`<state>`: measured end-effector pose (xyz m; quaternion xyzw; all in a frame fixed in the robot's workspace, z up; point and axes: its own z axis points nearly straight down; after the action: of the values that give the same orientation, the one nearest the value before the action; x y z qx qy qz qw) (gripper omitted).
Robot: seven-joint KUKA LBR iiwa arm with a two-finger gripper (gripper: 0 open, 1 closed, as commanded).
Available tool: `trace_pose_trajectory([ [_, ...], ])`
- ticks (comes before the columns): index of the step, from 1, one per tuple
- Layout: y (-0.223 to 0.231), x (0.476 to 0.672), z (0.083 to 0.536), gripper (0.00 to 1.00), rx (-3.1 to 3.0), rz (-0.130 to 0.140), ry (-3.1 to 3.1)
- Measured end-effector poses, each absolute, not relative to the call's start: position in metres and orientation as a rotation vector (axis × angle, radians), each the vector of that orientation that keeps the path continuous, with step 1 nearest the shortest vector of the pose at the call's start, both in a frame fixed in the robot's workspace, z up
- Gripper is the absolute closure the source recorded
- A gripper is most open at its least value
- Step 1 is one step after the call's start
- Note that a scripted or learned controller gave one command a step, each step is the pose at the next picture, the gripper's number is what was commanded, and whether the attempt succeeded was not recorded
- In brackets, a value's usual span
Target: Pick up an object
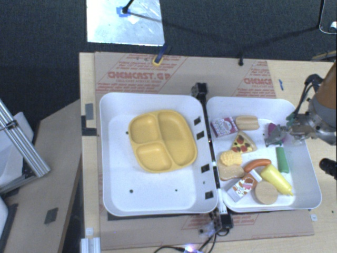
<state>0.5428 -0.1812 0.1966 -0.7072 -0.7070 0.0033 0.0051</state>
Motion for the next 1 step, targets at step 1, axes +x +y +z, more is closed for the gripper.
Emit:
trace_pose_trajectory([
  [1, -0.1807, 0.5458, 0.2041, 0.00, -2.218, -0.001, -2.226],
])
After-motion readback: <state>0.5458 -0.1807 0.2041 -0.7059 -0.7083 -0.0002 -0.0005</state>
